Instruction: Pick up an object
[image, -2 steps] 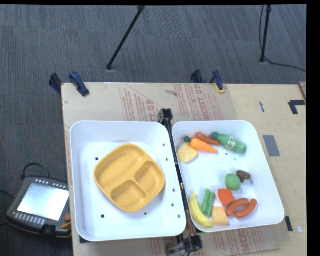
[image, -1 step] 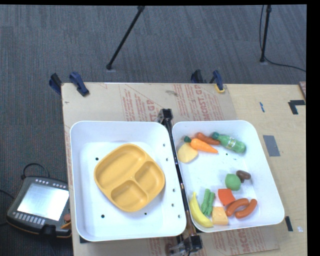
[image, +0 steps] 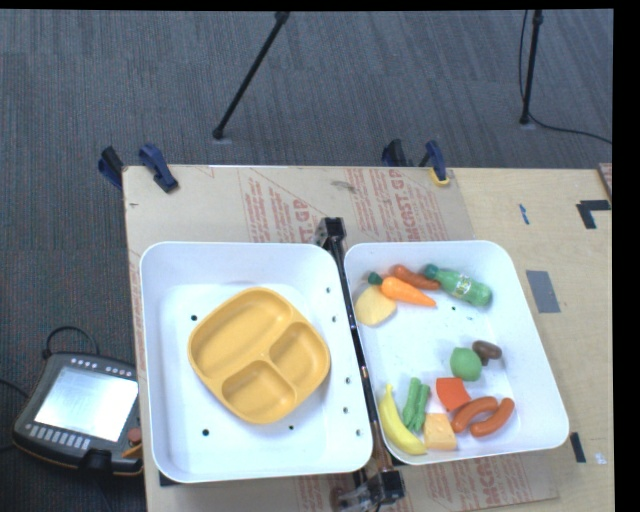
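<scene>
The right bin (image: 520, 300) holds several toy foods. At its back lie an orange carrot (image: 407, 291), a green bottle (image: 460, 285) and a pale yellow piece (image: 374, 306). Further forward are a green ball (image: 465, 363), a small brown piece (image: 487, 351), a red-orange block (image: 452, 393), two sausages (image: 483, 415), green bean pods (image: 415, 402), a banana (image: 397, 424) and a yellow cheese wedge (image: 440, 432). The left bin (image: 165, 300) holds a yellow divided plate (image: 259, 353).
Both bins sit on a cardboard-covered bench (image: 250, 200) with blue clamps (image: 155, 165) at its back edge. A teach pendant (image: 85, 410) lies on the floor at the left. Tripod legs (image: 250, 70) stand behind the bench.
</scene>
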